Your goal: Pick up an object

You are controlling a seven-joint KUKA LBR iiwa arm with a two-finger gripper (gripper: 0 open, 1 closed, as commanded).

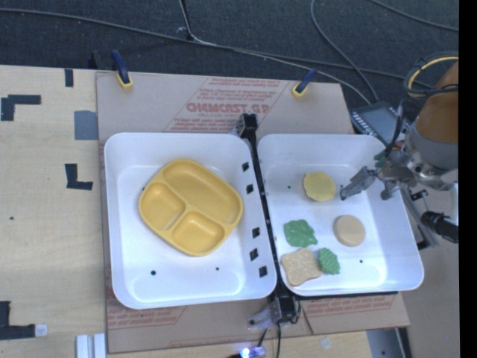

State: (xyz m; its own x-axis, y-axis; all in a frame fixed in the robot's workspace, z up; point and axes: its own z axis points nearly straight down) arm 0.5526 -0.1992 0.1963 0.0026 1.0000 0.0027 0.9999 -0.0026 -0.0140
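My gripper (370, 185) hangs over the far right part of the right bin (391, 274), with nothing between the fingers. One dark finger reaches left toward the yellow round piece (320, 186); the other sits closer to the wrist. The jaws look apart, with bare bin floor showing between them.

No object is assigned, so any of five will do:
- yellow round piece: just left of my leading finger, near but not touching.
- tan round piece (349, 230): below the jaws, a little toward the near rim.
- green leaf (299, 233): further left and nearer the front.
- toast slice (300, 266) and small green piece (328, 261): at the front, touching or nearly so.

The left bin (127, 274) holds a yellow divided tray (191, 206), well beyond my reach line.

Judgement: the yellow round piece is the likeliest target, since the jaws point at it. It lies flat and low, so I'd expect to need a descent straddling its edges. The risk is fingers sliding over it.
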